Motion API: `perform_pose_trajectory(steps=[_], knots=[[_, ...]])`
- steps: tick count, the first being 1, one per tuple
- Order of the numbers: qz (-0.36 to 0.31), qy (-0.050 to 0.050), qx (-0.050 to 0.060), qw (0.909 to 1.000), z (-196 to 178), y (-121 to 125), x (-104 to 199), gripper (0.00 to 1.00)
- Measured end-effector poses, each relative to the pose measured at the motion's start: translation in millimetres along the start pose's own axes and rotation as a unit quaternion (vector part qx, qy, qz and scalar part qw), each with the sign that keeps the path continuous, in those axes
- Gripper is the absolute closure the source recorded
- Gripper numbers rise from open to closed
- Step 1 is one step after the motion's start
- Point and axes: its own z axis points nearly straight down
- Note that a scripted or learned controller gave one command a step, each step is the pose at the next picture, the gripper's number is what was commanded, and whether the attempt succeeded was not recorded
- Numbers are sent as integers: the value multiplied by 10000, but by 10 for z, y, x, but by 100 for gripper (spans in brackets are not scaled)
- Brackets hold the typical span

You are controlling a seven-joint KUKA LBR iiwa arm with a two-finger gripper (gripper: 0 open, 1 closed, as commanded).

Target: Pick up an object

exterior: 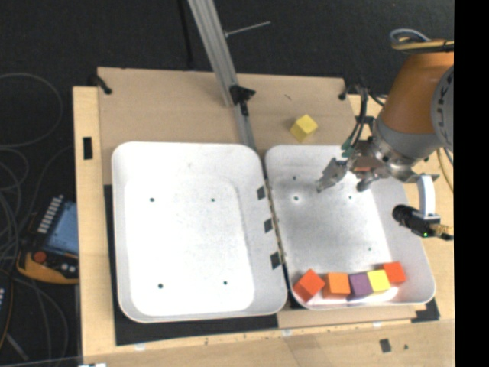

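Several small blocks lie in a row along the front wall of the right bin (332,232): an orange-red one (309,284), an orange one (338,283), a purple one (359,284), a yellow one (379,280) and a red one (394,273). Another yellow block (303,127) sits on the bench behind that bin. My gripper (348,177) hangs over the bin's back part, well away from the row. Its fingers (330,177) are spread open with nothing between them.
The left bin (191,228) lies beside the right one, with clips on the shared edge. A slanted metal post (218,44) rises behind the bins. A cable and a black fitting (412,219) hang off the arm at the right bin's right rim.
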Motion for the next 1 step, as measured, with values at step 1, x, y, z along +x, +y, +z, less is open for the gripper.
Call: perform_pose_trajectory(steps=[1], knots=[[2,16,57,10000,598,-630,405,0]])
